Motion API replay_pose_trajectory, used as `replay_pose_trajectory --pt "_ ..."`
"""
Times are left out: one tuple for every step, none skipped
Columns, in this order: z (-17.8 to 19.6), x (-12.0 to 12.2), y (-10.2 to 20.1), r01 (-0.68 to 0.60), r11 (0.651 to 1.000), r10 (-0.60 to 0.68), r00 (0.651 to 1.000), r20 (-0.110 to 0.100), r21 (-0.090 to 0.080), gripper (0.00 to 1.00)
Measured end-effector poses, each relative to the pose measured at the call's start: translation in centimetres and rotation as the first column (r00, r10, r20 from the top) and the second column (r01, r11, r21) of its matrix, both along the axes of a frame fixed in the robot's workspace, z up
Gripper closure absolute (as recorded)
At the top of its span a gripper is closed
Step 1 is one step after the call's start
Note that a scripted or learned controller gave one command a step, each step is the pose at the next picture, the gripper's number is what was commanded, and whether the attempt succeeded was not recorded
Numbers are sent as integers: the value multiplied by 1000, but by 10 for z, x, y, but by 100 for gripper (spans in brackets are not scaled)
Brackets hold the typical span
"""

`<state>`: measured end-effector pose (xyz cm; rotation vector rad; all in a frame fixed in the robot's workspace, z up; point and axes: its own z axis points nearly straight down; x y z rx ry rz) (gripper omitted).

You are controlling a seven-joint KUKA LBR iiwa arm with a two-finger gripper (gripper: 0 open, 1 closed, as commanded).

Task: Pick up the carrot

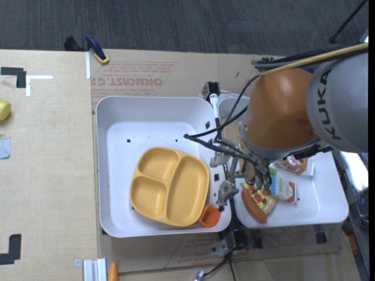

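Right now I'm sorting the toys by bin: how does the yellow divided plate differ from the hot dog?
The yellow divided plate lies in the left bin; the hot dog lies in the right bin. The plate is far larger, broad and flat, while the hot dog is slim and elongated. The plate is plain yellow; the hot dog reddish-brown. Both lie flat.
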<state>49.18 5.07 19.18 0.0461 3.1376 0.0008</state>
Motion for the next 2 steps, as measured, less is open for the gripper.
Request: replay_pose_trajectory --pt "-78 -4 57 -121 993 121 993 -1 0 0" --pt "-93 -3 73 -264 964 264 964 11 -7 0"
